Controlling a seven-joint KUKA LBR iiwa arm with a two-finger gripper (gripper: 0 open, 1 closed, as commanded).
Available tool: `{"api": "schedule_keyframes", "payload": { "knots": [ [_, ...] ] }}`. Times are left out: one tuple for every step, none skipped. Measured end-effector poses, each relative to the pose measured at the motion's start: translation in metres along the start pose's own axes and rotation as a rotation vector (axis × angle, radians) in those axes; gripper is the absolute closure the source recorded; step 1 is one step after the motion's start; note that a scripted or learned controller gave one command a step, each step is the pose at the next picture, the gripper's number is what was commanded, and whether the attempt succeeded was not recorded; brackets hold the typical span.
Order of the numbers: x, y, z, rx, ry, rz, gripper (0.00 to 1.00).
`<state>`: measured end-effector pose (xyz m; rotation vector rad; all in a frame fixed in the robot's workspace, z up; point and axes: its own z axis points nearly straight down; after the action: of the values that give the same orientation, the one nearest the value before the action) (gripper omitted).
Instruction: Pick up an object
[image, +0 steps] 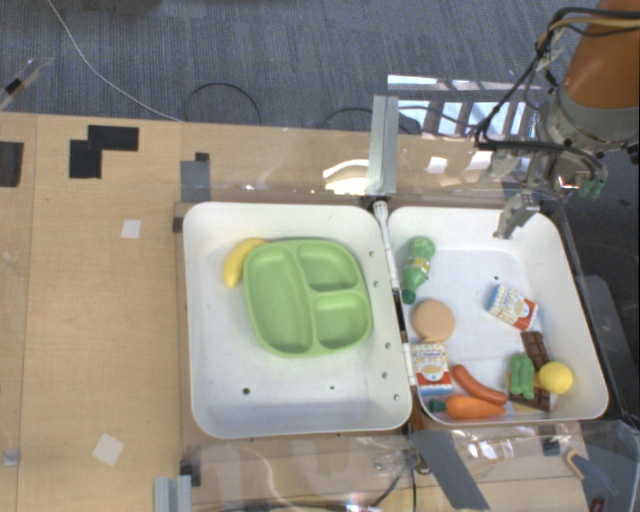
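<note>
Your gripper (512, 215) at two o'clock over the right bin (560, 262), arm cut off, jaw state unreadable

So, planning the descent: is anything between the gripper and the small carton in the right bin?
Nothing visible. The gripper hangs at the right bin's far rim, and bare white floor lies between it and the small carton.

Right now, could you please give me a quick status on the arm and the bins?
Gripper above right bin's far corner, nothing held. Toy food lies untouched in that bin. Green tray and banana in left bin.
</note>
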<state>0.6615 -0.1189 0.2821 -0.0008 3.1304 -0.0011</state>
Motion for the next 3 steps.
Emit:
{"api": "schedule_keyframes", "payload": {
  "knots": [
    [0.056,0.029,0.067,-0.003,0.004,-0.404,0.00],
    [0.067,0.029,0.181,0.003,0.000,-0.661,0.00],
    [0.062,0.032,0.166,0.007,-0.016,-0.666,1.00]
  ]
}}
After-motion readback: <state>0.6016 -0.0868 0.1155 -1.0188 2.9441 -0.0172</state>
